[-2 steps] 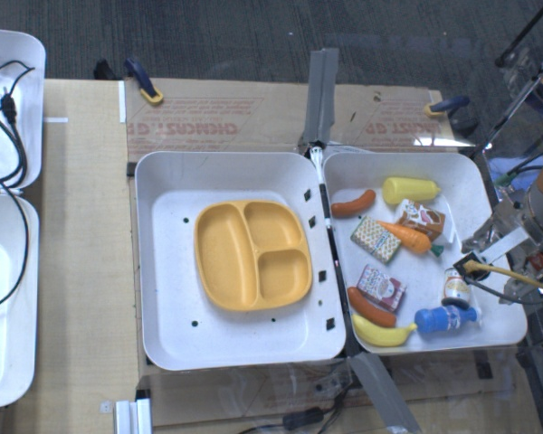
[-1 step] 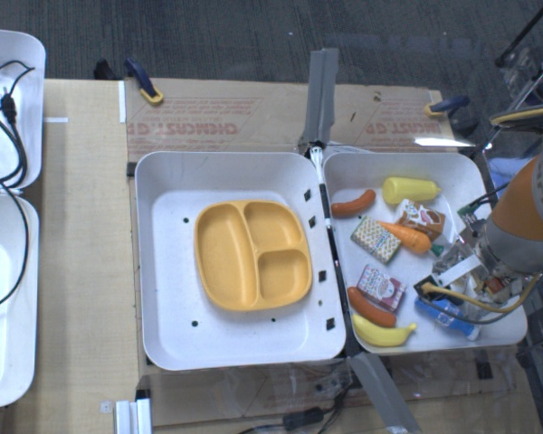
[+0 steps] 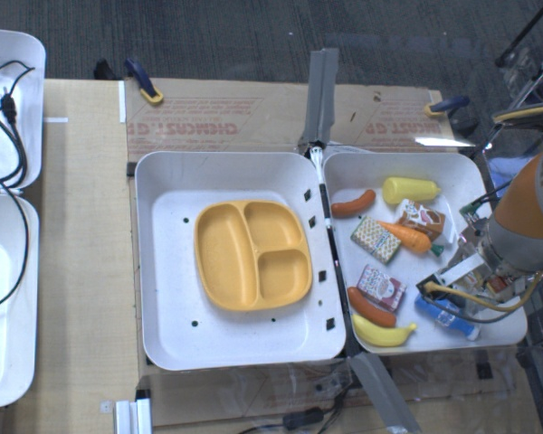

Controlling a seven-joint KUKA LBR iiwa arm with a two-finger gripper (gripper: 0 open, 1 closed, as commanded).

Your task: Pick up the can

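My gripper (image 3: pixel 478 271) hangs low over the right side of the right bin (image 3: pixel 505 337), below the grey arm and its orange band. A blue cylindrical thing (image 3: pixel 446 316), perhaps the can, lies on its side near the bin's front wall, just in front of and left of the gripper. Something reddish (image 3: pixel 499 285) peeks out under the wrist; what it is I cannot make out. The wrist hides whatever is between the gripper's tips.
The right bin also holds a yellow cylinder (image 3: pixel 410 189), two sausages (image 3: pixel 353 203) (image 3: pixel 372 306), a carrot (image 3: pixel 407 235), a patterned box (image 3: pixel 375 240), a pink pack (image 3: pixel 380 287) and a banana (image 3: pixel 383 334). A yellow divided plate (image 3: pixel 252 253) lies in the left bin (image 3: pixel 163 242).
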